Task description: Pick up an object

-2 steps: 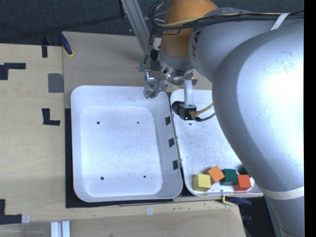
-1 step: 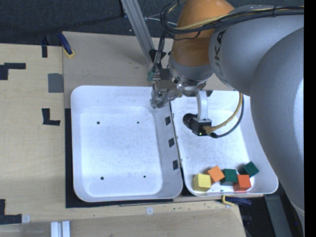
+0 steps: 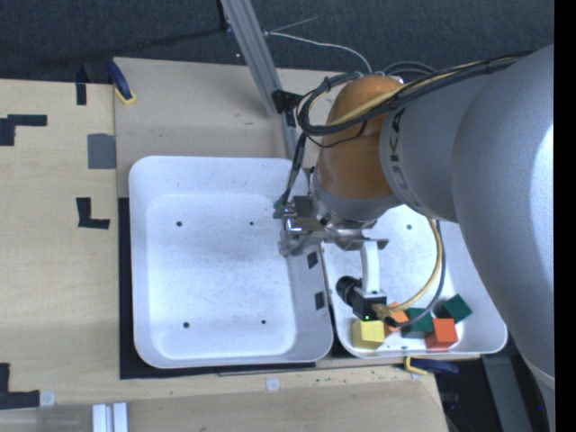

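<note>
My gripper [image 3: 300, 238] hangs under the orange wrist band, over the divide between the two bins, at the left edge of the right bin [image 3: 490, 336]. Loose blocks lie in that bin's near corner: a yellow block [image 3: 367, 333], an orange block [image 3: 443, 332], a green block [image 3: 456, 309] and a dark teal piece [image 3: 419, 323]. The blocks sit to the right of the gripper and nearer the front, apart from it. Much of the right bin is hidden by the arm.
The left bin [image 3: 216, 259] is white with a speckled floor. The grey arm covers the upper right of the view. A grey metal rail [image 3: 256, 48] slants down from the top to the bins' far edge. Black tape marks dot the bench at the left.
</note>
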`<state>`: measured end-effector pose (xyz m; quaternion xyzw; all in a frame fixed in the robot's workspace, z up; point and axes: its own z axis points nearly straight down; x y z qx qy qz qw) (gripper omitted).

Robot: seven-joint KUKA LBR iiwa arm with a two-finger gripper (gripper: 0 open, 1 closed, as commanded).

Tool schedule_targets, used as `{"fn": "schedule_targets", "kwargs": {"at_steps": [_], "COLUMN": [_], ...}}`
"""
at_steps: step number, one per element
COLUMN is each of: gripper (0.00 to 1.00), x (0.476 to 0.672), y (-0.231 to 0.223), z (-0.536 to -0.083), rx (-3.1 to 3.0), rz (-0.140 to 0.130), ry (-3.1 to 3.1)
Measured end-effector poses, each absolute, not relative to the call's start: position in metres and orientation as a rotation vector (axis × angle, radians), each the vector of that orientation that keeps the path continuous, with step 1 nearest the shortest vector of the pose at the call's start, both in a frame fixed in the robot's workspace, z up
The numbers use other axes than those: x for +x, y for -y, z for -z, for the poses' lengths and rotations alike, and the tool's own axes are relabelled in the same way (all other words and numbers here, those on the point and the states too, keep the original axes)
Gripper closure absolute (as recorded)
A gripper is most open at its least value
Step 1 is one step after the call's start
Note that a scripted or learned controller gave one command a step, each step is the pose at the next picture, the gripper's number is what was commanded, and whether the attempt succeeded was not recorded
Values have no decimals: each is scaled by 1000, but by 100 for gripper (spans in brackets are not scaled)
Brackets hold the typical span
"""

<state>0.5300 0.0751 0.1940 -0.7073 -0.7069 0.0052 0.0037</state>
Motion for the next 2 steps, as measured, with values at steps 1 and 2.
{"fn": "schedule_targets", "kwargs": {"at_steps": [1, 2], "gripper": [100, 100], "x": [518, 514], "y": [-34, -7], "z": [-277, -296], "rx": [-2227, -2224], "rz": [6, 0], "ry": [2222, 2221]}}
